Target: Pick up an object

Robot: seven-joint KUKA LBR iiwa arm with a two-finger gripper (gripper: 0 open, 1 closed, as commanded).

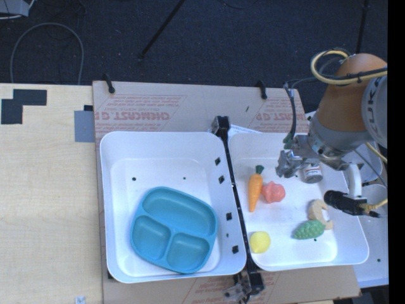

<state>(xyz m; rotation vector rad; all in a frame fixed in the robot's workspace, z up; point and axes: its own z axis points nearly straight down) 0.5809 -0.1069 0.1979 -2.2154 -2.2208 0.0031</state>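
In the right bin (345, 253) lie an orange toy carrot (254, 191) with a green top, a pink-red toy fruit (274, 192) touching its right side, a yellow lemon (259, 241) near the front, a green knobbly toy (309, 230) and a beige piece (319, 211) just behind it. My gripper (288, 167) hangs over the back half of this bin, a little above and to the right of the pink-red fruit. Nothing shows under it.
The left bin (117, 170) holds a blue divided plate (174, 228). A black divider rail (231, 195) runs between the two bins. The grey arm with its orange band (348, 100) fills the back right above the right bin.
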